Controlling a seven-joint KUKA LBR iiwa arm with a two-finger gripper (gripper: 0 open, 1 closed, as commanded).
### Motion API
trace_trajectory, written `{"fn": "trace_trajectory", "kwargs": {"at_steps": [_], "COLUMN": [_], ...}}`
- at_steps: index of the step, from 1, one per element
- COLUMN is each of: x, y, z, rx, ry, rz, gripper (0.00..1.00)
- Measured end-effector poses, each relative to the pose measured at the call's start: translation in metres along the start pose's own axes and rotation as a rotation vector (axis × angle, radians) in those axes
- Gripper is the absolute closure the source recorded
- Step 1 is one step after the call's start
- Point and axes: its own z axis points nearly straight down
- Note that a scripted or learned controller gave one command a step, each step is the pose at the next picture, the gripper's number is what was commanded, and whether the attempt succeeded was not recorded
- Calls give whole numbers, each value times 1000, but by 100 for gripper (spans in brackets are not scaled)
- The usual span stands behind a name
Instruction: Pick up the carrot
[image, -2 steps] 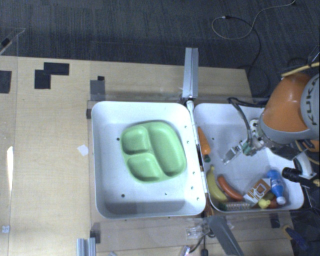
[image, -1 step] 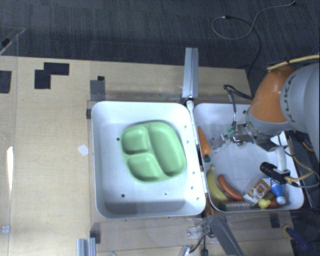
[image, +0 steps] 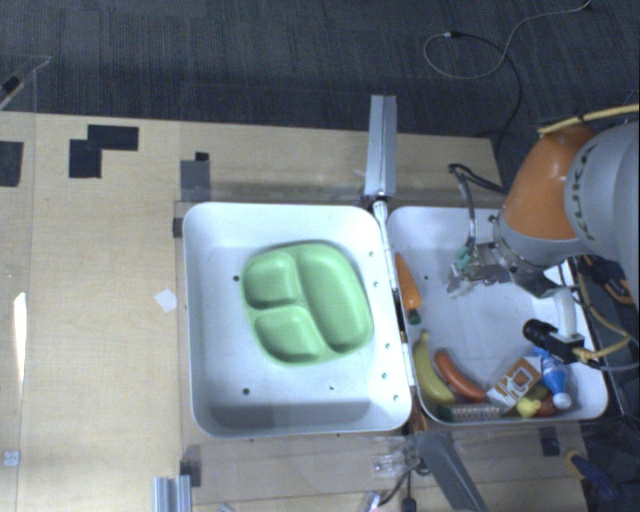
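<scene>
The carrot is orange with a small green top. It lies lengthwise against the left wall of the right bin. My gripper hangs over the upper middle of that bin. It is a short way to the right of the carrot and apart from it. The grey arm with its orange band reaches in from the right.
A green divided plate sits in the left bin. A yellow banana, a red sausage, a small box and a bottle crowd the right bin's front. A metal divider stands behind the bins.
</scene>
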Motion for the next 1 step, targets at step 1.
{"fn": "trace_trajectory", "kwargs": {"at_steps": [1], "x": [-76], "y": [-69], "z": [-22], "rx": [4], "ry": [0], "rz": [-50], "gripper": [100]}}
